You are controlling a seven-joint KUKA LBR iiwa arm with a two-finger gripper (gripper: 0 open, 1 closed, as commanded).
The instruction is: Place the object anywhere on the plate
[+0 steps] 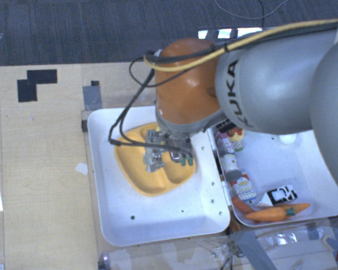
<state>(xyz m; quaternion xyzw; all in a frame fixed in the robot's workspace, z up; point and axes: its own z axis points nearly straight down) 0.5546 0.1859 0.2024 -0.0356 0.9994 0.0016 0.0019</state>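
A yellow plate (138, 170) lies in the left white bin (159, 223), toward its back half. My gripper (169, 155) hangs low over the plate's right part, under the orange wrist band (185, 86). The wrist and its black cables hide the plate's back right portion. No object shows on the visible part of the plate. Whether anything is in the gripper cannot be seen. Loose objects lie in the right bin (331, 205): an orange carrot (276, 212), a small bottle (227, 150), a red and white packet (244, 188) and a black and white piece (282, 194).
The big grey arm (287, 80) covers the back of the right bin. The wall between the two bins (222, 182) runs just right of the gripper. A grey bracket (92, 96) stands on the wooden bench behind the left bin.
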